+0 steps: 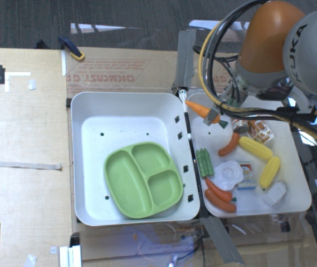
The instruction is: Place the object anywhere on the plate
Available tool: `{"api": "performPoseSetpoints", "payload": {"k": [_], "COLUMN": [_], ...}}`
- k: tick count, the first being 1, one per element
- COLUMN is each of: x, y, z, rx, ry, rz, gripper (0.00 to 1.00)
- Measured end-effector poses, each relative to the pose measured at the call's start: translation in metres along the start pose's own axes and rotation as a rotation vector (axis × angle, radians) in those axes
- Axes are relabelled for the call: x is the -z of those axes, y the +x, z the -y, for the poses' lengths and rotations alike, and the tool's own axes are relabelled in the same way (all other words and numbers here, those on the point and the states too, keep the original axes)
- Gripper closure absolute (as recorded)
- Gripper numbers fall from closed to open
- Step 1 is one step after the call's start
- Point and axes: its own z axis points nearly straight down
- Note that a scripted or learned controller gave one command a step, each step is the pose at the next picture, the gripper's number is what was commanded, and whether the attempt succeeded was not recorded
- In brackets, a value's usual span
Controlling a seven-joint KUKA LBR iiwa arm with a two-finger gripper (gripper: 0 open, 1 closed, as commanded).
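We see the green divided plate (144,179) lying in the left bin (83,149), with nothing on it. The claw (213,115) hangs over the far left corner of the right bin (298,202), with a toy carrot (201,110) just at its tip, though we cannot tell how it stands or whether it grips the carrot. Below lie two corn cobs (262,159), sausages (220,198), a green pod (204,163) and a white lid (228,174).
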Motion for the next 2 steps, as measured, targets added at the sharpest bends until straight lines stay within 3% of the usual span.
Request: {"api": "performPoseSetpoints", "payload": {"k": [1,2], "x": [0.0691,0.0692], "y": [0.1088,0.1087], "z": [-0.0078,-0.0078], "rx": [-0.156,-0.155], "ry": [0.0,0.001], "rz": [-0.004,-0.004], "gripper": [1.0,0.0]}}
